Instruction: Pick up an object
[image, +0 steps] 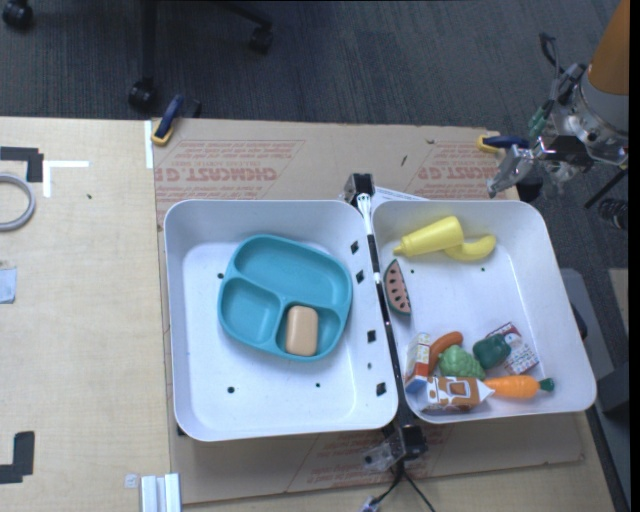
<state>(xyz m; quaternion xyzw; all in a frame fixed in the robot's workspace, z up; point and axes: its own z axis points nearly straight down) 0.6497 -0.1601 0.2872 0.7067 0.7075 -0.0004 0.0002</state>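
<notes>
Waiting on the surface, left to right: the left bin (190, 400) carries a teal divided plate (262, 290) with a tan, bread-like block (301, 330) lying in its near right compartment. Against the dividing wall, just inside the right bin (560, 290), sits a watermelon slice (398, 288). Along that bin's far side lies a yellow corn cob (432, 238) touching a yellow banana (473, 248). Piled in its near right corner are a small carton (452, 392), a red sausage (443, 345), a green broccoli piece (459, 362), a dark green vegetable (491, 350) and an orange carrot (515, 387), all close together.

My jaws (527, 160) hang at the far right, beyond the right bin's far rim and well above the toys. I cannot tell how wide they stand from this angle, and nothing shows between them.

By my reading, the pick has not begun: every object rests in a bin, untouched. Choosing one, coming down over it, closing and lifting all remain.
</notes>
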